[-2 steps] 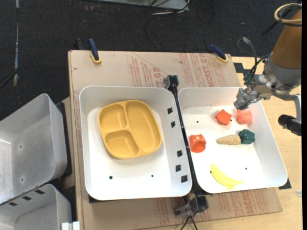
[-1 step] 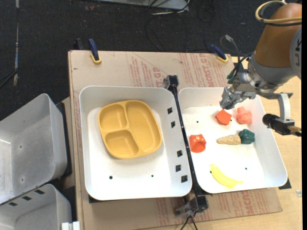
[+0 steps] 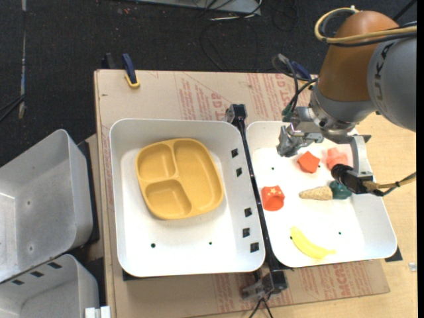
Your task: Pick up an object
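Note:
The right bin (image 3: 371, 237) holds a yellow banana (image 3: 311, 245), a red-orange piece (image 3: 272, 197), an orange block (image 3: 308, 161), a pink block (image 3: 338, 156) and a tan cone with a dark green end (image 3: 324, 192). My gripper (image 3: 289, 144) hangs over the bin's far left part, just left of the orange block. I see nothing held in it.
The left bin (image 3: 132, 244) holds a yellow three-compartment plate (image 3: 179, 177). A black divider (image 3: 248, 197) runs between the bins. Grey tubs (image 3: 40, 197) stand off the bench at the left. A yellow-blue clamp (image 3: 130, 71) sits at the bench's far left corner.

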### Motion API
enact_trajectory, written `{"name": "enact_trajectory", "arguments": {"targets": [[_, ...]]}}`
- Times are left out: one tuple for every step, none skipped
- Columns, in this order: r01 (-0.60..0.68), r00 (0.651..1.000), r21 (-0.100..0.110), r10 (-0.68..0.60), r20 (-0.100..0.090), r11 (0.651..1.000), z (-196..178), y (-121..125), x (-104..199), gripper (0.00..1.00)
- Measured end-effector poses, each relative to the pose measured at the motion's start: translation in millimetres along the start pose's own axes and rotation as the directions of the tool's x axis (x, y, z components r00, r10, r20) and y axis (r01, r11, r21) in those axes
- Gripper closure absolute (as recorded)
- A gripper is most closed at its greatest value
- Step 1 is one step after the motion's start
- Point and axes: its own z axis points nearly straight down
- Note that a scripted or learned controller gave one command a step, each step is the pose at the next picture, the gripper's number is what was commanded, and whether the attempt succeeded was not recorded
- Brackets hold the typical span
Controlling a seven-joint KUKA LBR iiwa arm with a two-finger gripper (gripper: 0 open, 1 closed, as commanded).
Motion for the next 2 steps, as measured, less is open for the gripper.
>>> {"name": "enact_trajectory", "arguments": {"targets": [[-0.001, 1.000, 0.000, 0.001, 0.000, 1.000, 10.6, -11.3, 50.1, 1.00], [0.000, 1.000, -0.002, 0.000, 0.000, 1.000, 15.4, -6.8, 97.5, 1.00]]}}
